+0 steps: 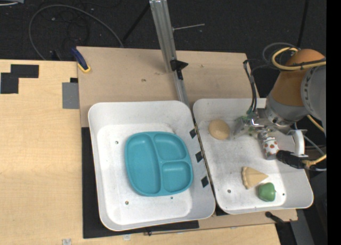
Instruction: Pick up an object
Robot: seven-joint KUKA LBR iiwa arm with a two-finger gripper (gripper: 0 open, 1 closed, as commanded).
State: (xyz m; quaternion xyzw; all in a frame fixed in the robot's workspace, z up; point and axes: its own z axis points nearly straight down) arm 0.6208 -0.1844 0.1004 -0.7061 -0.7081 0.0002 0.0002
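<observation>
In the right bin (234, 196) lie a beige rounded object (218, 130) at the upper left, a pale yellow wedge (253, 176) lower down, and a green object (266, 192) touching the wedge's lower right. A small white piece with red spots (270, 146) sits by the bin's right side. My gripper (254, 125) hangs low over the bin's upper right part, just right of the beige object and just above the spotted piece. The grey arm with its orange band (298, 73) rises behind it.
The left bin (106, 127) holds a teal divided plate (159, 162). A metal post (165, 36) stands behind the bins. Black clips (198, 156) sit on the seam between the bins. Cables (303, 156) trail by the right bin's right edge.
</observation>
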